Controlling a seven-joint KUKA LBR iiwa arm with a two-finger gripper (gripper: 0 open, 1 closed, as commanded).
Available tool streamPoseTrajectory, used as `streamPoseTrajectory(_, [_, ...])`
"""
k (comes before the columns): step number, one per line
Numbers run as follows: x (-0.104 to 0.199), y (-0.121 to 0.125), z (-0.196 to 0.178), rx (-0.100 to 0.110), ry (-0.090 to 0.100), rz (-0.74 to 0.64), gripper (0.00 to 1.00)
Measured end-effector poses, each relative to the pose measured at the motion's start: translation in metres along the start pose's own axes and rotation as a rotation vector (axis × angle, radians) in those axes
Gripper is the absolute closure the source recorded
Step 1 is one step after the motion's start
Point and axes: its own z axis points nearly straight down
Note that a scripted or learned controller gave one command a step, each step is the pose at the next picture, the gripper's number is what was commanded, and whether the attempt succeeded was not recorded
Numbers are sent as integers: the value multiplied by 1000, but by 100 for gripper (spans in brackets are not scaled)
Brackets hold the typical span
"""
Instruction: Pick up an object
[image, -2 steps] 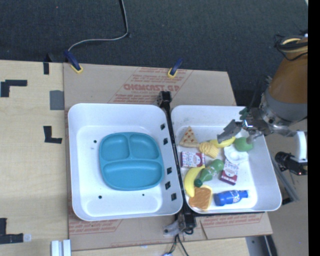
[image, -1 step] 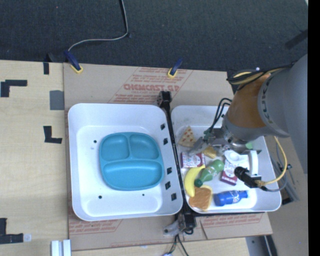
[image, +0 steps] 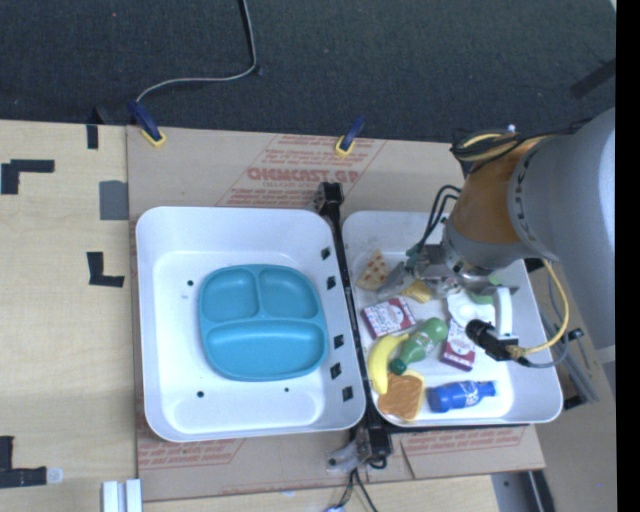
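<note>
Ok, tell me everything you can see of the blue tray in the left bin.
The blue tray is a light blue, rounded-rectangle divided plate that looks like smooth plastic. Raised ridges split it into three compartments: two smaller ones along the far side and one wide one along the near side. It lies flat and right way up, roughly in the middle of the left bin, resting on that bin's floor. Nothing can be seen lying in its compartments, and it touches no other object. The arm is over the right bin, well apart from it.

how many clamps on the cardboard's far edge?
2. Both yellow-and-blue clamps grip the cardboard's far edge: left clamp beyond the left bin, right clamp above the seam between the bins. The arm may hide another further right.
</note>
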Motion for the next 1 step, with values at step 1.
streamPoseTrajectory(1, [16, 62, -1, -6, -4, 0, 0])
